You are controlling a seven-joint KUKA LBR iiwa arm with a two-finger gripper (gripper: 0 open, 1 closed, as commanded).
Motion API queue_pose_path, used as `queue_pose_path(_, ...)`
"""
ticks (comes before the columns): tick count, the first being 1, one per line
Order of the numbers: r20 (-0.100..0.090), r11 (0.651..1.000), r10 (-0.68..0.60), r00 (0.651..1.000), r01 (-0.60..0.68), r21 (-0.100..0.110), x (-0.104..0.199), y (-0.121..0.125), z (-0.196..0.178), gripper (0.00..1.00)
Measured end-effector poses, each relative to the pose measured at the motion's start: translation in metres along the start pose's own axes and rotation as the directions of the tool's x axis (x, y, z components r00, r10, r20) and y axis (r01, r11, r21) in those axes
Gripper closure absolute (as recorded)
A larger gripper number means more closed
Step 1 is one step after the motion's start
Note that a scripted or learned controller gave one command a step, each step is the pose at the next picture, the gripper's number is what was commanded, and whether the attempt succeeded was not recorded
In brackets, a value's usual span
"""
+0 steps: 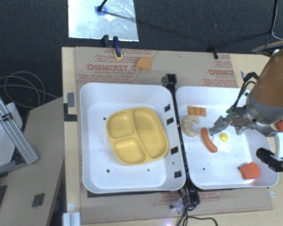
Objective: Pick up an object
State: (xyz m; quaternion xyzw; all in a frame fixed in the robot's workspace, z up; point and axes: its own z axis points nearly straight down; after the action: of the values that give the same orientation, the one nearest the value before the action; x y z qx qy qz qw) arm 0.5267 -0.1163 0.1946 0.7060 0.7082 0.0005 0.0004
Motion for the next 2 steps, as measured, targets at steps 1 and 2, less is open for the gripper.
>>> queue_pose_path(1,0.001,1.0,-0.003,1.0,0.003,-0.001,0.01,0.021,0.109,0.0)
queue_pose_path(2,0.0,1.0,0.001,1.0,-0.001,-0.003,0.008,0.021,0.094,1.0)
